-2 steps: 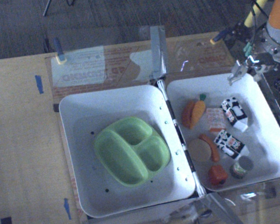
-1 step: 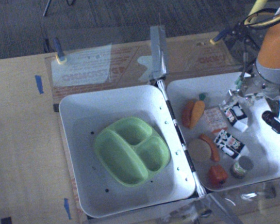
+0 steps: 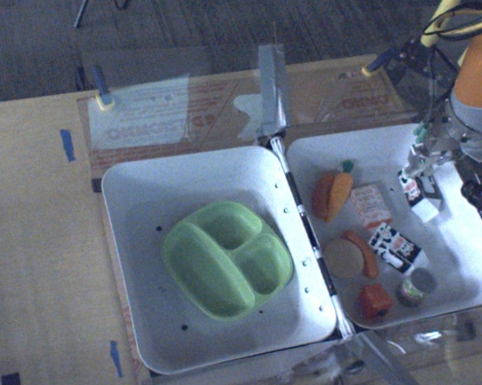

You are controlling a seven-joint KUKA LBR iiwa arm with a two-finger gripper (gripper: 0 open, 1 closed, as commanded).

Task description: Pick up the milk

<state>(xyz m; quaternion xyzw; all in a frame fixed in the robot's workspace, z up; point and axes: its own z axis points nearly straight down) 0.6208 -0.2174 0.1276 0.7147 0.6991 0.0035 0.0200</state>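
The milk (image 3: 395,247) is a small carton with a black and white cow pattern. It lies flat in the right bin (image 3: 471,287), a little right of the bin's middle. My gripper (image 3: 419,191) hangs over the right part of this bin, near its right wall. It is up and to the right of the milk, apart from it. A small white and black shape sits at the gripper's tip, and I cannot tell whether it is part of the gripper or a separate thing.
The right bin also has a carrot (image 3: 334,193), a pink packet (image 3: 370,204), a bun with a sausage (image 3: 352,257), a red item (image 3: 375,301) and a small can (image 3: 414,288). A green divided plate (image 3: 227,258) lies in the left bin (image 3: 135,203).
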